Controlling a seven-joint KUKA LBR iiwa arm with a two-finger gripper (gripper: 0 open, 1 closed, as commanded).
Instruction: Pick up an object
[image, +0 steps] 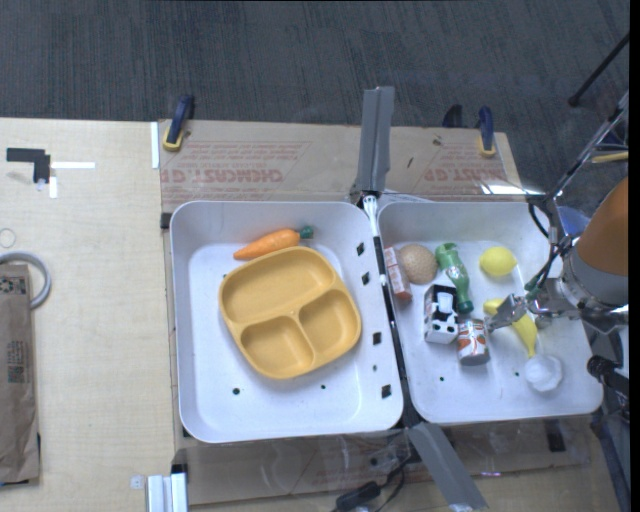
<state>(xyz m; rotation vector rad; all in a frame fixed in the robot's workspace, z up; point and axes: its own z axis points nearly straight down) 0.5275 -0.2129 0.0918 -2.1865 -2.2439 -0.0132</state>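
We log the arm reaching in from the right, its gripper low over the right bin, at the near side of the toy cluster. The fingers are small and cluttered against the items beneath; we cannot tell how far apart they stand, nor whether anything sits between them, so we record no grasp.

Right bin contents: a lemon toward the far side, a green bottle lying at a slant, a brownish round item (possibly a potato or bread roll), a slim brown-and-red item along the divider wall, a black-and-white cow-patterned carton, a small red-and-white can just beside it, a yellow banana-like piece right at the gripper, and a pale translucent cup or lid near the front.

We judge the likeliest target to be the yellow piece or the can, since the gripper sits between them. Crowding is the risk here: neighbours touch or nearly touch, so a closing finger could nudge the can or the carton instead of seating on one item.

Left bin: a yellow divided plate at centre, with a toy carrot just beyond its far rim. Both lie well apart from the arm.
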